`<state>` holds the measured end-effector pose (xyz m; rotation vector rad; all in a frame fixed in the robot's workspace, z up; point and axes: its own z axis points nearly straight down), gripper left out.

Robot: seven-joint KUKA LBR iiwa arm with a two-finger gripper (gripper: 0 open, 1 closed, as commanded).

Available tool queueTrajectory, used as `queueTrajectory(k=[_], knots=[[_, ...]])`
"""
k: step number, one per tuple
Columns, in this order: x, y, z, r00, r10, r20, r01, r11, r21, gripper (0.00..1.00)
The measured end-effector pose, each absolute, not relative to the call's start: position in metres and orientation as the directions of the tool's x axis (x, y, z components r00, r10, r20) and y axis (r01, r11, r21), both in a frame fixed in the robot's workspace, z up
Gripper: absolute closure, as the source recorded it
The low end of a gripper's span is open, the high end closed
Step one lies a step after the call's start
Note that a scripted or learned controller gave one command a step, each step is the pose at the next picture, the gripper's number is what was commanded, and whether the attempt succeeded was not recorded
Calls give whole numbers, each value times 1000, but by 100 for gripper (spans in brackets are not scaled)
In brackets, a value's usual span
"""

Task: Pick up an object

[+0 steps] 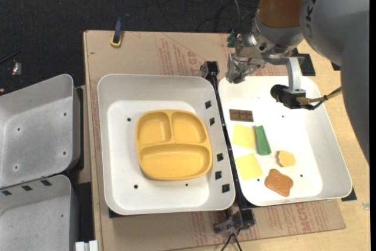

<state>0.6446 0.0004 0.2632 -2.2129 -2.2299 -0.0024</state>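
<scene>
In the right bin lie a brown chocolate bar, two pale yellow cheese slices, a green stick, a small tan nugget and an orange-brown piece. My gripper hangs over the bin's far left corner, above and beyond the chocolate bar, with nothing seen between its fingers. The left bin holds a yellow divided tray.
A blue-and-yellow clamp sits on the brown board's far left. Black clips line the seam between the two bins. Grey metal panels lie off the bench to the left. The arm covers the upper right.
</scene>
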Motion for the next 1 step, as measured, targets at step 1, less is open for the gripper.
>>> queueTrajectory(k=[1], knots=[[647, 60, 264, -9, 1000, 1, 1000, 9, 2, 100]])
